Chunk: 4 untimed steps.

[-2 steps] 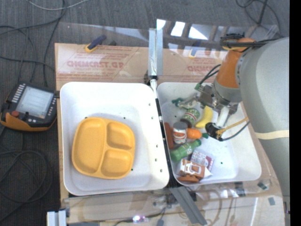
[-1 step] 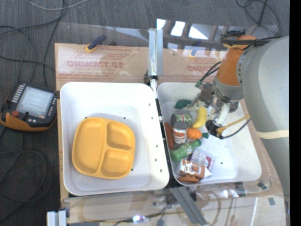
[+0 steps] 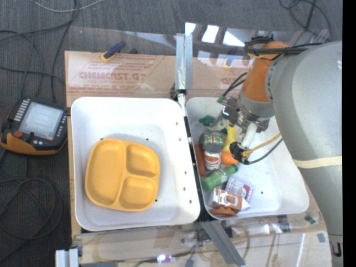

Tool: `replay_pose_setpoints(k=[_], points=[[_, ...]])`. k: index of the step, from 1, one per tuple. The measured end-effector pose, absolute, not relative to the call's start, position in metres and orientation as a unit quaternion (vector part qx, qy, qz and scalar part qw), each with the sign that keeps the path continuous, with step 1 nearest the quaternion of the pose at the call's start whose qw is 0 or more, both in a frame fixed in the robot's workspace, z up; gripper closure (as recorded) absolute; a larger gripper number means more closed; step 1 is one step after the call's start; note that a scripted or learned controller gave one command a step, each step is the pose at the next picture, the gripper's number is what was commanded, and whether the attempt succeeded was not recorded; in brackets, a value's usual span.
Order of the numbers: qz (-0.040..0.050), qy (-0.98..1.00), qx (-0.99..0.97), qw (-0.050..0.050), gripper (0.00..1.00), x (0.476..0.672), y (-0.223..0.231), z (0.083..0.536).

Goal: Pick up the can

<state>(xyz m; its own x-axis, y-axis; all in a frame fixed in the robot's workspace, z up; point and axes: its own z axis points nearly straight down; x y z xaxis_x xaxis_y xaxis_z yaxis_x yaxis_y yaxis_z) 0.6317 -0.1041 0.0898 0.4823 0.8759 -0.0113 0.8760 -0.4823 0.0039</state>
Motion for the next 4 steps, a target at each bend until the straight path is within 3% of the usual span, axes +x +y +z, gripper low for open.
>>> replay_pose_setpoints(k=[1, 2, 3, 4], points=[[-0.0032, 0.448, 0.894, 0.001, 1.00, 0.652, -0.037, 0.182], [-0.0038, 0.448, 0.894, 0.001, 0.00, 0.652, -0.037, 0.181], [-0.0032, 0.455, 0.890, 0.001, 0.00, 0.591, -0.125, 0.339], [-0.0040, 0.429, 0.903, -0.002, 0.00, 0.524, -0.073, 0.240]])
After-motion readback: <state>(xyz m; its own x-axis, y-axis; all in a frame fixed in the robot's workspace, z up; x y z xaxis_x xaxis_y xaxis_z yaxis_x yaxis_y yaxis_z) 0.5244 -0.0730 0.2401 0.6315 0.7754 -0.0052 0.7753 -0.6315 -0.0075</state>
